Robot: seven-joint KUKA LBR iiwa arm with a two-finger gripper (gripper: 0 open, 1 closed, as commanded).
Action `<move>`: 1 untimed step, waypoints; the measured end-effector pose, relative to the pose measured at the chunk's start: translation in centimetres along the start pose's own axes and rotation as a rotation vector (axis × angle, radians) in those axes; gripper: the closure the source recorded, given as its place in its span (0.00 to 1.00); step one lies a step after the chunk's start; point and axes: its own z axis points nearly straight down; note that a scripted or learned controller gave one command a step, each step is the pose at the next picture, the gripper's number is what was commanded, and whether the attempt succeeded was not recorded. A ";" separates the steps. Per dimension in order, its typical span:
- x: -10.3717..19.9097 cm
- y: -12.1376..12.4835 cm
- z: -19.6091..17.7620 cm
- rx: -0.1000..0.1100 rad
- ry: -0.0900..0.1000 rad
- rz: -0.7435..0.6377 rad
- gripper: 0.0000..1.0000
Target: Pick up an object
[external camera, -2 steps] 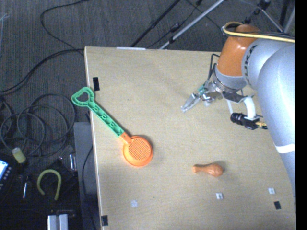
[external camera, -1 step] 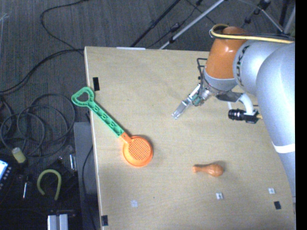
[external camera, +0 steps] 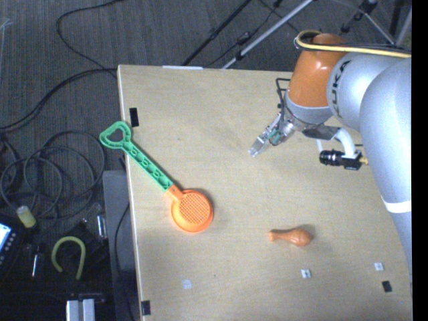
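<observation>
A strainer spoon lies flat on the left half of the wooden bench top, with a green handle (external camera: 142, 158) and a round orange mesh head (external camera: 192, 210). Lower right of it rests a small orange drumstick-shaped toy (external camera: 292, 236). My gripper (external camera: 258, 148) hangs over the bare wood in the upper middle, pointing down-left from the orange-banded wrist (external camera: 314, 72). Its fingers come together in one narrow tip and hold nothing. The gripper is well apart from both objects, up and to the right of the strainer head and above the drumstick.
The bench top (external camera: 214, 112) ends at its left edge near x=180–200, with cables and a green U-shaped item (external camera: 67, 253) on the floor beyond. Tripod legs (external camera: 287, 15) cross the floor behind the bench. The grey arm (external camera: 388, 126) takes up the right side.
</observation>
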 end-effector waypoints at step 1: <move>6.1 3.3 -9.0 0.003 -0.001 0.015 1.00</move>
